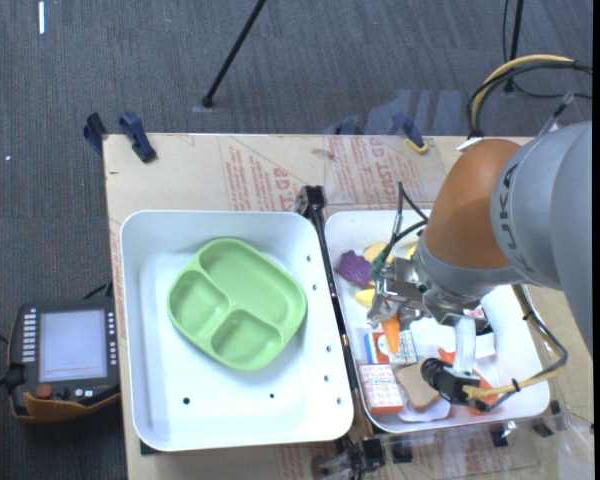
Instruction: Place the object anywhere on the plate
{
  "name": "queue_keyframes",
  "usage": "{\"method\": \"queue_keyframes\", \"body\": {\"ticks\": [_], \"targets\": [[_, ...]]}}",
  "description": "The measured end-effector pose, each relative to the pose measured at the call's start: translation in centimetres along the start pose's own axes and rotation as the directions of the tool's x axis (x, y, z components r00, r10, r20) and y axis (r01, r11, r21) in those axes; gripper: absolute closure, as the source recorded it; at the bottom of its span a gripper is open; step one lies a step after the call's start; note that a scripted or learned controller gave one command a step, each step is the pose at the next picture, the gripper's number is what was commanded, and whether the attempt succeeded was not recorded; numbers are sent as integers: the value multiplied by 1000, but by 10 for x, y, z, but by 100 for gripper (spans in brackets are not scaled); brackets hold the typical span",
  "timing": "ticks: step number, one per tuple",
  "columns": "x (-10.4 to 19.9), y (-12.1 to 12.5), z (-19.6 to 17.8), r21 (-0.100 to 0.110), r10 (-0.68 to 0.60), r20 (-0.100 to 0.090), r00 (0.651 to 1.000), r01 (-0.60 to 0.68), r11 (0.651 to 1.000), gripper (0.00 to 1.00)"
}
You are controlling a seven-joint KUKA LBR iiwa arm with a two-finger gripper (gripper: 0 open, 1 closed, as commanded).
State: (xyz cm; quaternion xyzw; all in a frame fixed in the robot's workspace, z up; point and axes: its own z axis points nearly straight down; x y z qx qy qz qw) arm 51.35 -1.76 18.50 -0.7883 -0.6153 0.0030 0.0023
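Plate (237, 303): light green, three compartments, lying slightly askew in middle of left bin (140, 368); nothing on it.
Left bin: white, shallow, toward tabletop's (230, 163) left edge.
Right bin (530, 353): toward tabletop's right edge, crowded with small items.
Items: purple piece (355, 266) near bin's rear left; yellow piece (366, 295) just in front of it; red-and-white carton (380, 387) at front left corner; slice of toast (417, 386) beside carton.
Arm (500, 218): grey with orange band, over right bin, wrist pointing down.
Gripper (392, 313): low among items in right bin, well apart from plate.
Jaws: released or clenched, cannot tell; nothing seen between them.
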Motion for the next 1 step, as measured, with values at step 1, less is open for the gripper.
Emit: {"method": "queue_keyframes", "body": {"ticks": [1], "targets": [[0,0,0,0,0,0,1000,0,1000,0]]}}
